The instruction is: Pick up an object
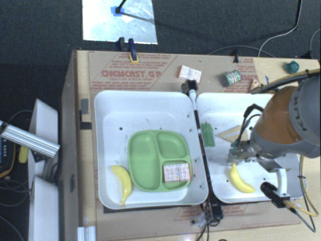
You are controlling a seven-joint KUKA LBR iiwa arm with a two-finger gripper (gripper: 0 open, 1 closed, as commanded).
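Yellow, the banana lies at lower right of frame in the right bin, long axis slanting from upper left to lower right. We place our gripper just above its upper end; grip state we cannot tell.

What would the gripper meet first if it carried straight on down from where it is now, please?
Most likely the banana in the right bin, lying just below the gripper. Depth is hard to judge from this slanted view, so it might land on the bin floor beside it.
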